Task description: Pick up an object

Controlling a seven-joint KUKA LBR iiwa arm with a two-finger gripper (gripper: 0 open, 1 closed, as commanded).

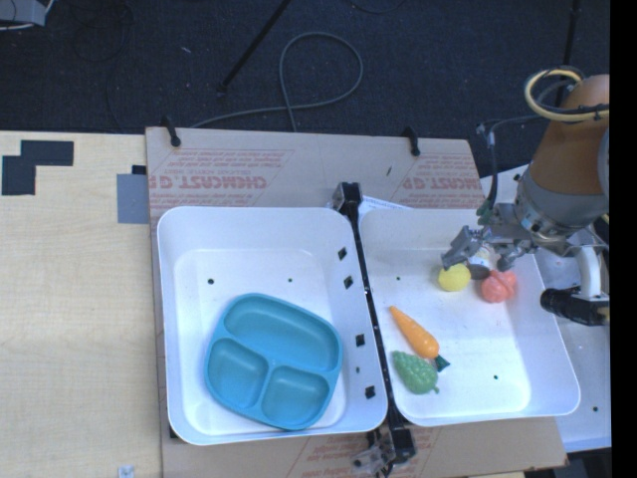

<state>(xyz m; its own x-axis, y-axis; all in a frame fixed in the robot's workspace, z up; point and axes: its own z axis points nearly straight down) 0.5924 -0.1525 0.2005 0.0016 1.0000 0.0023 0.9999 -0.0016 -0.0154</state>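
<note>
lying diagonally, carrot (414, 332) tip pointing upper-left, leafy end lower-right.

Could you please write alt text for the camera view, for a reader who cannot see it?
A grey robot arm's gripper hovers over a yellow ball and a pink toy in the right white bin, which also holds a carrot and a green toy. The left bin holds a blue divided plate.
</note>
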